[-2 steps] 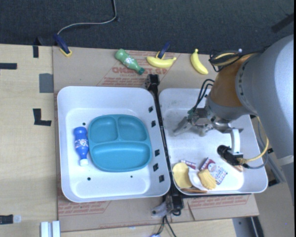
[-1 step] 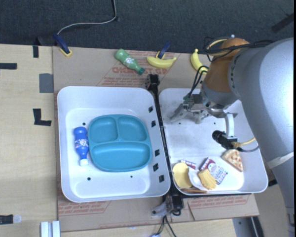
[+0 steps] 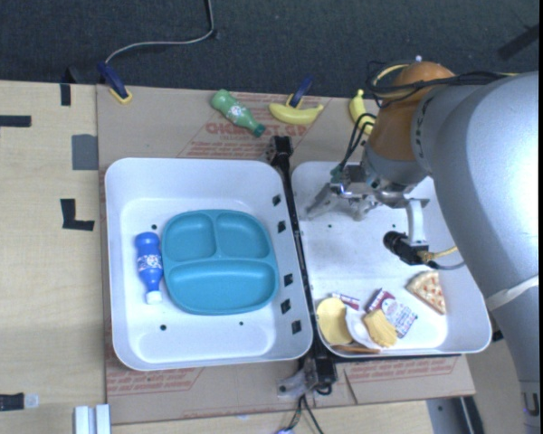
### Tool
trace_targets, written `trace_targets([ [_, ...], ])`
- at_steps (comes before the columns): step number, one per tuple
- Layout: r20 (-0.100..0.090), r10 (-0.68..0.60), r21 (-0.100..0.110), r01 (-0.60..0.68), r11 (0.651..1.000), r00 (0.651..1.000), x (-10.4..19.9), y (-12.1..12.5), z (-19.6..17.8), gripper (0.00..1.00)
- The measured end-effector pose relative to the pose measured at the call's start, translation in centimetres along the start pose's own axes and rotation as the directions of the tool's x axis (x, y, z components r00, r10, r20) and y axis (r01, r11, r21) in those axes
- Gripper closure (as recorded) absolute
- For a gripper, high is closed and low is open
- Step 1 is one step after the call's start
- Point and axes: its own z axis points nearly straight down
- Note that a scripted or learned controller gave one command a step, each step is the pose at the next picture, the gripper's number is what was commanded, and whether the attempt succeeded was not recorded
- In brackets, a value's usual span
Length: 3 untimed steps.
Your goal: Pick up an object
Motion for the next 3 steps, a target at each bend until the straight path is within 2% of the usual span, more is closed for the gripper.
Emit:
trace_targets([
  [1,-0.001,-0.001,0.0,0.001,1.0,1.0,0.24,2.16,0.05,0.0],
  [3,0.001,-0.001,0.001,0.001,1.0,1.0,-0.49,2.16,0.03,0.0],
])
